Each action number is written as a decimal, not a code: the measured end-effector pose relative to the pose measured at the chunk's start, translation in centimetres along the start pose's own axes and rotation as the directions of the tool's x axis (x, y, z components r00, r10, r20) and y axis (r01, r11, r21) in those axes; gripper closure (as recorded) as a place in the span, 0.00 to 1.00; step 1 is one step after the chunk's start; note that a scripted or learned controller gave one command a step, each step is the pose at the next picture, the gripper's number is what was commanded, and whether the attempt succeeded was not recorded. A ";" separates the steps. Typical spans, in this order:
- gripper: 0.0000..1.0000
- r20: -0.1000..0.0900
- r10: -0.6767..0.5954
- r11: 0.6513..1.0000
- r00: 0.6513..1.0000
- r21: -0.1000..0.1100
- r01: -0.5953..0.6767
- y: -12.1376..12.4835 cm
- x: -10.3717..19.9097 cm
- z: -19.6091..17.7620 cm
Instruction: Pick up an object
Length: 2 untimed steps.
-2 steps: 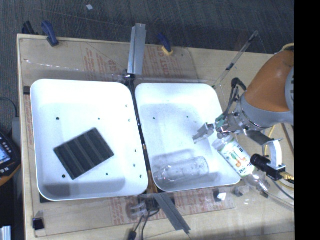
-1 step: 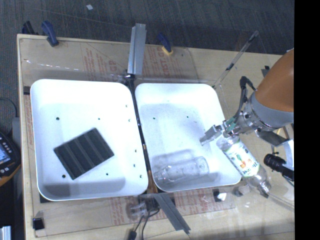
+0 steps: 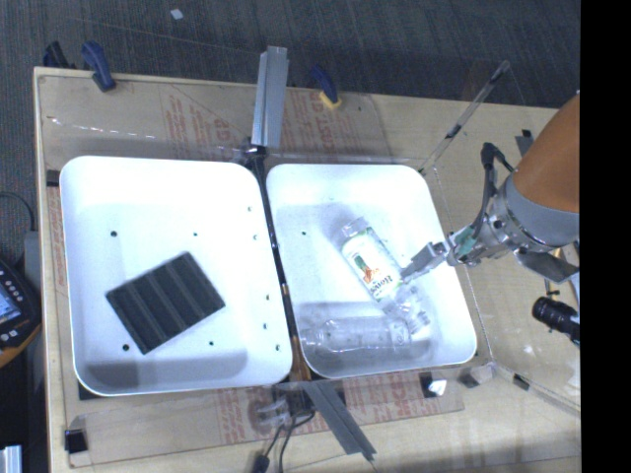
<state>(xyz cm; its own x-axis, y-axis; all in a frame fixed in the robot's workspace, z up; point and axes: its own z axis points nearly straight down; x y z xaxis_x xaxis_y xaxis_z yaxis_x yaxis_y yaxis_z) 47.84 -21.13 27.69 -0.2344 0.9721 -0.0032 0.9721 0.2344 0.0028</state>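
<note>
In the right bin lies a clear plastic bottle with a white and orange label, slanting from upper left to lower right. A second clear bottle rests along the bin's front wall. Another clear piece sits by the front right corner. My gripper reaches in from the right over the bin's right side. Its tip is right beside the lower end of the labelled bottle, and I cannot make out whether it touches. A black ribbed slab lies flat in the left bin.
The grey arm with its orange band comes in from the right edge. A metal bar stands behind the divide between the bins. Blue clamps hold the board's back edge. A handheld device lies at the far left.
</note>
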 end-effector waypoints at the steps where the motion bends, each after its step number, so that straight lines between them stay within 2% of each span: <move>1: 0.00 -0.006 -0.203 0.979 0.979 0.004 0.203 4.4 -0.8 6.2; 2: 0.00 -0.004 -0.225 0.974 0.974 0.002 0.225 7.3 -1.4 18.5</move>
<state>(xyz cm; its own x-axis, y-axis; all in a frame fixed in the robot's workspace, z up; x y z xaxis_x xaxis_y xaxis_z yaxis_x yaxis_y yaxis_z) 55.29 -20.84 9.19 -0.4474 0.8943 -0.0001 0.8943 0.4474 -0.0002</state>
